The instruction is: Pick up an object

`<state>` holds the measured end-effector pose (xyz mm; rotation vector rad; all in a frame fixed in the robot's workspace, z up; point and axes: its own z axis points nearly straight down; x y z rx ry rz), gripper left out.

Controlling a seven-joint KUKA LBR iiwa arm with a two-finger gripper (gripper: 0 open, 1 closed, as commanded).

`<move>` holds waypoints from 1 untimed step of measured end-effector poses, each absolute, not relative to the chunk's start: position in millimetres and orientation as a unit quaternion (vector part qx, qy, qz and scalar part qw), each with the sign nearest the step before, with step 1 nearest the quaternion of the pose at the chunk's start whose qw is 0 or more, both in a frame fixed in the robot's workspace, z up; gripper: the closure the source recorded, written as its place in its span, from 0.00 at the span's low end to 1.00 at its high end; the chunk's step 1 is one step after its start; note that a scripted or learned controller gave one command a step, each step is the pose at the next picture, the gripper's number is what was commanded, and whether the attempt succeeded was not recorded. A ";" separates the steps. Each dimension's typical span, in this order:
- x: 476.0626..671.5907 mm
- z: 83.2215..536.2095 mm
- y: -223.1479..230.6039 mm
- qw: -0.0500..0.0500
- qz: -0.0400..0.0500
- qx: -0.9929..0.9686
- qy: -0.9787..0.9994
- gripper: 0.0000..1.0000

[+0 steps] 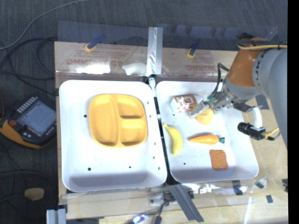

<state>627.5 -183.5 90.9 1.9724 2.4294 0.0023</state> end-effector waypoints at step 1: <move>628.2 101.0 -183.1 0.006 0.001 0.630 0.776 1.00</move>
